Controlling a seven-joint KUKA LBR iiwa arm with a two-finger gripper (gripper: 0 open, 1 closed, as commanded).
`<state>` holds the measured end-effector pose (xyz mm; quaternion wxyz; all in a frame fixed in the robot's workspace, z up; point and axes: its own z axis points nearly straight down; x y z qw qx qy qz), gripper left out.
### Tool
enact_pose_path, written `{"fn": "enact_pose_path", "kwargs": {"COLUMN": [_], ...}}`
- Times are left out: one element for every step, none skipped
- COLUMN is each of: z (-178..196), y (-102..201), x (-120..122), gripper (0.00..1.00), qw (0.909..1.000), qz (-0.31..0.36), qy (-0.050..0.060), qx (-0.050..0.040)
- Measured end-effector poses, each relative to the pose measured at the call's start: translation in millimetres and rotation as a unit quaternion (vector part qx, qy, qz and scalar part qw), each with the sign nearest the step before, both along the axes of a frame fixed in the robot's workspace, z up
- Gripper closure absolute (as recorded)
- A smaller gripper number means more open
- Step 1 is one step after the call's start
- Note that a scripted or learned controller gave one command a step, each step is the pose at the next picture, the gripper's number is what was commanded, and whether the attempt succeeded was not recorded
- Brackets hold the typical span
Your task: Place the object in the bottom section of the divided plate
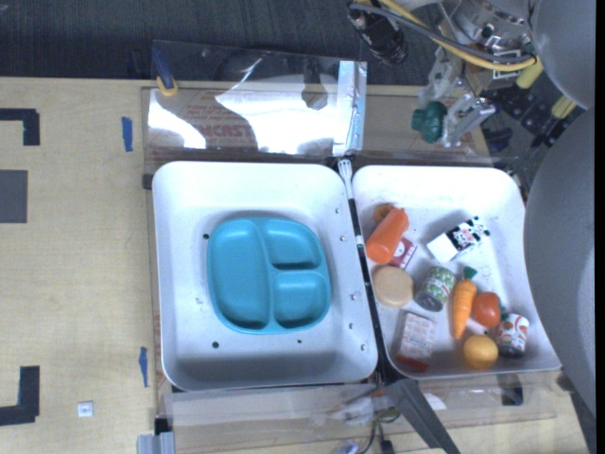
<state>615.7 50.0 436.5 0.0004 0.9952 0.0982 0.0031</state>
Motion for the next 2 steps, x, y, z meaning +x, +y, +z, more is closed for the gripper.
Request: {"fn": "enact_pose_path", "kwargs": {"z": [-1, -129], "y": [-127, -60], "x": [-68, -68], "gripper": [1.0, 1.0], "qw": [1.0, 0.9999], "qz": [-0.001, 0.008], "qy": [0.005, 0.008], "qx": [0.0006, 0.0005]}}
